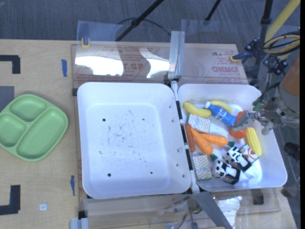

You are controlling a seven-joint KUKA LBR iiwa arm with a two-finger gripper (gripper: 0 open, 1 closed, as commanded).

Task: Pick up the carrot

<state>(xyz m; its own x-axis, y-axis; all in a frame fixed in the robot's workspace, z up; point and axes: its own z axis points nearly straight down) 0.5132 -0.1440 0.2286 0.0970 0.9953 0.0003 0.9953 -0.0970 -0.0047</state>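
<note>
Claw (248, 120): metal two-finger type, poised over the right shallow white plastic bin (274, 178) near its right wall; how far apart its fingers stand cannot be told, nothing seen between them. Orange tapered toy carrot (212, 139): lying flat mid-bin, just beside a second orange piece (196, 141), well left of claw. Likely light, rigid, smooth plastic; best gripped across the thick middle.

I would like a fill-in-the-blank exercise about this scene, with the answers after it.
1. The carrot lies in the ____ bin.
2. The plate on the bench is ____ in colour.
3. The blue bottle lies between two ____.
4. The end effector is near the right bin's ____ side.

Answers: right; green; bananas; right
</note>
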